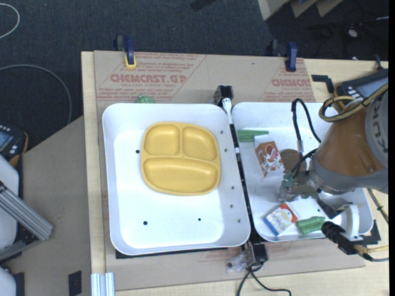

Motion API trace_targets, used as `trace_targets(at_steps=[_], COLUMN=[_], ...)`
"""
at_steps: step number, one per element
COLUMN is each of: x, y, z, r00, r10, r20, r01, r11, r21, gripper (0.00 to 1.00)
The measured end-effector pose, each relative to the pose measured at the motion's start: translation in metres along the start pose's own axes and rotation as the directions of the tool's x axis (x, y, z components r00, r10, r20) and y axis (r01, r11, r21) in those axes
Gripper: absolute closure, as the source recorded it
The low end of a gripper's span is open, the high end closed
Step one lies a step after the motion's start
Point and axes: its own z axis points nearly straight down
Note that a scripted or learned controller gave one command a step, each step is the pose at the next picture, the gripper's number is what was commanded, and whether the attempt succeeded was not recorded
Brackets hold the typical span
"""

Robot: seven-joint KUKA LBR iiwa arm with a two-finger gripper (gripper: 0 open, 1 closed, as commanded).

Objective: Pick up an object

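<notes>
hovering over the right bin [247,113], gripper [290,187] low among the stuff

whether it's open or closed can't be told from up here. a brown packet [269,157] is seen just beside it, a white packet [281,218] and green piece [310,226] near the front. a yellow tray [181,158] is sat in the left bin [117,184].

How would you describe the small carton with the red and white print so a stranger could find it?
Look in the right-hand white bin, beside the robot arm. The small carton lies near its middle, just below a green stick. Its brownish-red and white print differs from the blue-edged packet near the front rim.
</notes>
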Motion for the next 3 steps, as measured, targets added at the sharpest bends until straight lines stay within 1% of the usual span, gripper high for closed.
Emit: trace_targets(at_steps=[1, 2, 3], x=[0.087, 0.182, 0.191], y=[0.001, 0.0, 0.033], z=[-0.095, -0.135, -0.314], r00=[1.0, 1.0, 1.0], r10=[-0.011, -0.012, -0.006], r20=[-0.001, -0.002, -0.003], r01=[0.011, 0.012, 0.006], r11=[1.0, 1.0, 1.0], r21=[-0.008, -0.004, -0.02], gripper=[1.0, 1.0, 1.0])
